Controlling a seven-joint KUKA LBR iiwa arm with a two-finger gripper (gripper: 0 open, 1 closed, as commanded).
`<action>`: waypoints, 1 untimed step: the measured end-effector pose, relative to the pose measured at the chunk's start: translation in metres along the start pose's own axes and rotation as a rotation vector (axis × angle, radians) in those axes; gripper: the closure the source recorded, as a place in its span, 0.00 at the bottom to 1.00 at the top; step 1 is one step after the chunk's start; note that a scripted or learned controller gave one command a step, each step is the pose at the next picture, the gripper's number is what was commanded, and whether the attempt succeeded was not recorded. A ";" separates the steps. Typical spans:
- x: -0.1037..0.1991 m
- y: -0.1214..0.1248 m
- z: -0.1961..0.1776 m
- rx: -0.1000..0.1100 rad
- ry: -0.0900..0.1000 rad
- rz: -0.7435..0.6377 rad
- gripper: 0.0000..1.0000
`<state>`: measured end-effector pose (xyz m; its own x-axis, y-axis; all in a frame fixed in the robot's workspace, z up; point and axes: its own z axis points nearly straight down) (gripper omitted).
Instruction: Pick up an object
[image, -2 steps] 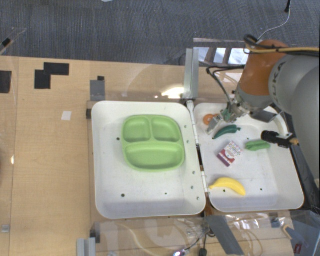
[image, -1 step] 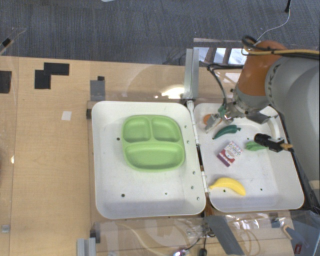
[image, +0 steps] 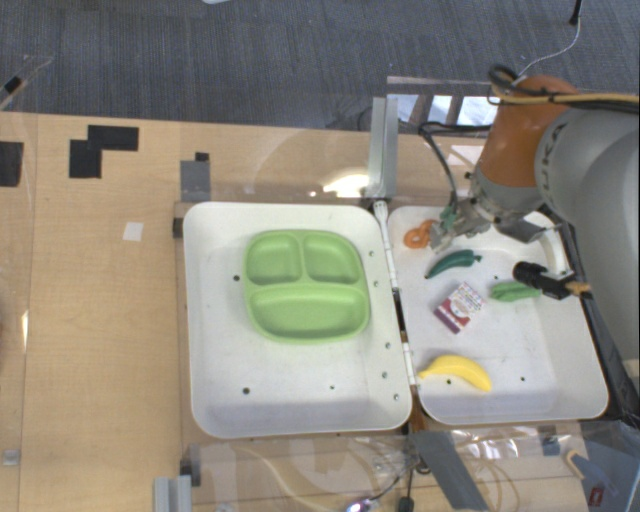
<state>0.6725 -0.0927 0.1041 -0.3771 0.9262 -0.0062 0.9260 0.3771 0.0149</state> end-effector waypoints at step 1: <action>0.003 0.000 0.001 0.005 0.007 -0.003 0.00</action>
<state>0.6713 -0.0899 0.1029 -0.3798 0.9251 0.0009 0.9250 0.3797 0.0100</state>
